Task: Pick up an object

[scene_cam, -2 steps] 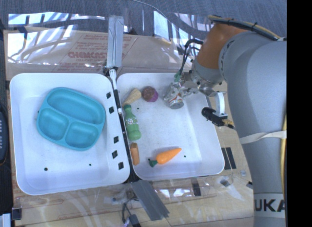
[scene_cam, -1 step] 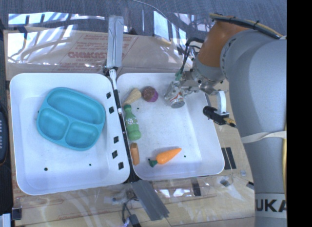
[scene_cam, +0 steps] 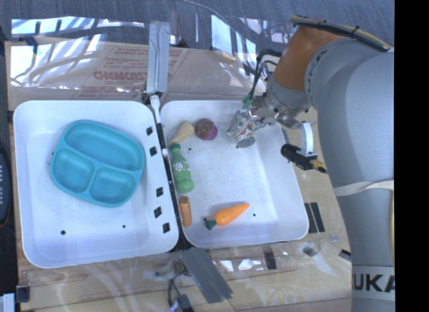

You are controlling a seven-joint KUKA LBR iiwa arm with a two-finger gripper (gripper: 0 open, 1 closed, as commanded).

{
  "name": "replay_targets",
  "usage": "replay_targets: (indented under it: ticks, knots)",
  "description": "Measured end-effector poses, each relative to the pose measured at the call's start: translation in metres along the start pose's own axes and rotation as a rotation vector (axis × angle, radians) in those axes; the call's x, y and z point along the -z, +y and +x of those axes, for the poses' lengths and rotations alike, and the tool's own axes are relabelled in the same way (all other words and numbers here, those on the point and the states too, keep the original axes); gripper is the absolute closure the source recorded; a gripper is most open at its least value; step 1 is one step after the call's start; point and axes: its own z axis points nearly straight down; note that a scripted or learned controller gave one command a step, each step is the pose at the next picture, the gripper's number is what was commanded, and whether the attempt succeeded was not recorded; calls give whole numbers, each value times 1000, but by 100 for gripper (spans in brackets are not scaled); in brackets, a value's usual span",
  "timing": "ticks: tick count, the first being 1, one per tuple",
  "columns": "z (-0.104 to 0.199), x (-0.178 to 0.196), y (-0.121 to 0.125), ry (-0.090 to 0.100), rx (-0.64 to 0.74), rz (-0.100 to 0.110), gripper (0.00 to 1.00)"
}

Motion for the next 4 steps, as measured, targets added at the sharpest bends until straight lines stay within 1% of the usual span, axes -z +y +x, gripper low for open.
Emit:
replay_targets:
  ticks: [3,4]
  knots:
    - [0,23,2,-4,12,-1,100]
    - [64,70,-22,-2,-15,-12,100]
